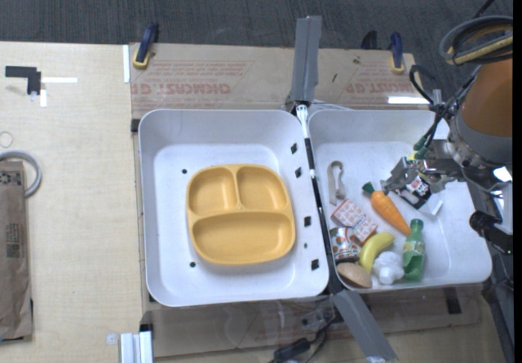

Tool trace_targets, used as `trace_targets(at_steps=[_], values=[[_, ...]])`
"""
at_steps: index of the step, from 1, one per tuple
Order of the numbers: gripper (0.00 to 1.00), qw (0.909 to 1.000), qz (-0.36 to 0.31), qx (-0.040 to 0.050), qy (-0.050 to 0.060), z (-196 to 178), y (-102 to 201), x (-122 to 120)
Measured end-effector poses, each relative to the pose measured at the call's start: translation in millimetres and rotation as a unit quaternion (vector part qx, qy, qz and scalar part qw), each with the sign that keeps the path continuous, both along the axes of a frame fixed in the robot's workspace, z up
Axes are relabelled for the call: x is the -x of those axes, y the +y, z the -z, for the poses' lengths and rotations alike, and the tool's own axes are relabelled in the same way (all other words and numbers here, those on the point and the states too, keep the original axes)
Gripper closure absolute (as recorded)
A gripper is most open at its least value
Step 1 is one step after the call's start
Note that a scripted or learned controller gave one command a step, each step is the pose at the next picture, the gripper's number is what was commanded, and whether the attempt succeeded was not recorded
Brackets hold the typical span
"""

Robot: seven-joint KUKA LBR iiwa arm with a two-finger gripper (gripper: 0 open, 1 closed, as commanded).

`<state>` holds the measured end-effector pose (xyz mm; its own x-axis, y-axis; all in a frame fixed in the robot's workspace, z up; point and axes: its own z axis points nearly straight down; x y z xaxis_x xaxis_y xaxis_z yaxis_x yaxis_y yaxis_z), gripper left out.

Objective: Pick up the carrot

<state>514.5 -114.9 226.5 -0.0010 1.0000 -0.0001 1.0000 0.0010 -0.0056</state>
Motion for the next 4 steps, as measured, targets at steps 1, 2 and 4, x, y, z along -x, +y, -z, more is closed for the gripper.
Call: trace_targets(at_steps=[1,2,4], values=[[0.00,0.9964,-0.084,-0.0004,0.000,86.7,18.5,-19.6],[1.00,0.9966,-0.083,-0.0003,0.001,79.6,17.4,-19.8],[1.00,0.9863,-0.165,0.0005,-0.002,-57.3,-53.0,-30.5]])
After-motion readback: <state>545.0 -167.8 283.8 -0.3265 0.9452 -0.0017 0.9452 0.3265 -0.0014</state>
